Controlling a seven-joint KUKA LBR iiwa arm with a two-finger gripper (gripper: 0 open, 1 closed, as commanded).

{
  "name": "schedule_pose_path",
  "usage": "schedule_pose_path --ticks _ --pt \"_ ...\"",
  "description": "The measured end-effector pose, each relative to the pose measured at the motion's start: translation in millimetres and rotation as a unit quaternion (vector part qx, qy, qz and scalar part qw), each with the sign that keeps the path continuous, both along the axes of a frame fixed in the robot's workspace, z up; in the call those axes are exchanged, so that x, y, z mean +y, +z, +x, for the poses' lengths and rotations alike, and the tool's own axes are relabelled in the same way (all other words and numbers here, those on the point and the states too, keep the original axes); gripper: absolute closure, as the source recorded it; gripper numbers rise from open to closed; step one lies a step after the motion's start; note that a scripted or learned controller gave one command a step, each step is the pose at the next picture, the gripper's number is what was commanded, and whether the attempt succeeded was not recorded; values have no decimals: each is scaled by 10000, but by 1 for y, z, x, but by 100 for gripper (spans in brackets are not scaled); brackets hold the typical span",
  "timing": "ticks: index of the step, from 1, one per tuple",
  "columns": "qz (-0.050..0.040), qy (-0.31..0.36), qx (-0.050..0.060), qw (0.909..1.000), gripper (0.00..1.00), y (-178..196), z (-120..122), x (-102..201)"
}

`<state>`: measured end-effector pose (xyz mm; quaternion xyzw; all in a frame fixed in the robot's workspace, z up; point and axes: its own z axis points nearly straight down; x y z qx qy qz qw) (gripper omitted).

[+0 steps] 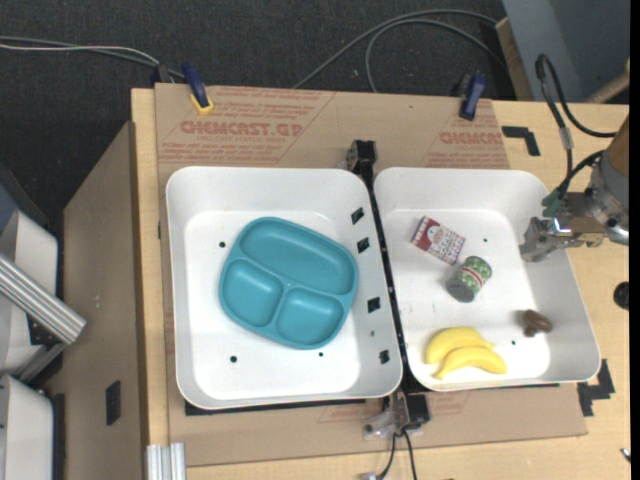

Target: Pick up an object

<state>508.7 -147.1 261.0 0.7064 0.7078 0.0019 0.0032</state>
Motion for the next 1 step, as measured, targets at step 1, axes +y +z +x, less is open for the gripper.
schedule_pose_path --ticks 1 --pt "11 15 26 10000 100 -10 29 39"
